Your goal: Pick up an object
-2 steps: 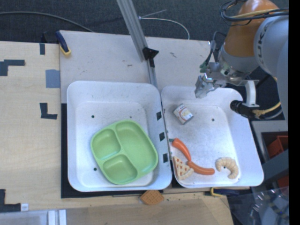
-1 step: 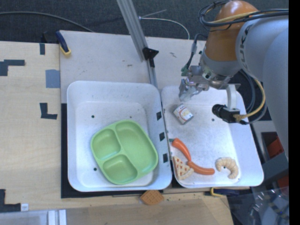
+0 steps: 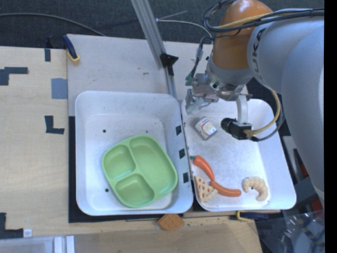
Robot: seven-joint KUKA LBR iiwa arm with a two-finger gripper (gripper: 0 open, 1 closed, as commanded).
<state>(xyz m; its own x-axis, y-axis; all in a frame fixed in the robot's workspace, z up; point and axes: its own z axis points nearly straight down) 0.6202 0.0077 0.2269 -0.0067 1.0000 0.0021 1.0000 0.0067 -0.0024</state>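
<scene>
My gripper (image 3: 194,102) hangs over the far left corner of the right bin (image 3: 274,157), under the arm's orange band. Just in front of it a small white packet with a red mark (image 3: 205,127) lies on the bin floor, apart from the gripper. Nearer the front edge lie an orange carrot-like piece (image 3: 212,177), a waffle wedge (image 3: 204,189) touching it, and a pale croissant-shaped piece (image 3: 256,188). Nothing shows in the gripper.
The left bin (image 3: 89,120) holds a green divided plate (image 3: 139,170). A grey pole (image 3: 150,25) slants down to the divide between the bins. A brown cookie (image 3: 169,222) lies on the bench in front of the bins. A black cable fitting (image 3: 236,128) hangs from the arm.
</scene>
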